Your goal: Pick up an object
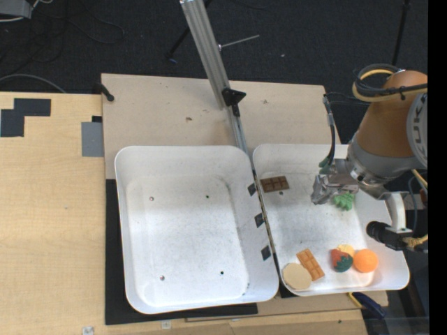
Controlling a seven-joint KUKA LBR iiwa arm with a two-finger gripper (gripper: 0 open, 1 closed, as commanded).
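My gripper (323,191) hangs low over the upper right part of the right bin (300,218). A small green toy (343,201) lies just to the gripper's right, touching or nearly touching it. Left of the gripper, a brown chocolate bar (274,183) rests near the bin's left wall. Along the bin's front edge sit a round beige biscuit (297,276), an orange-brown wafer (309,264), a red and green fruit piece (341,259) and an orange ball (364,260).
The left bin (181,229) stands beside the right one, with black clips (258,218) on the shared wall. A slanted metal rail (213,61) rises behind the bins. Cables and a black part (387,234) hang at the arm's right.
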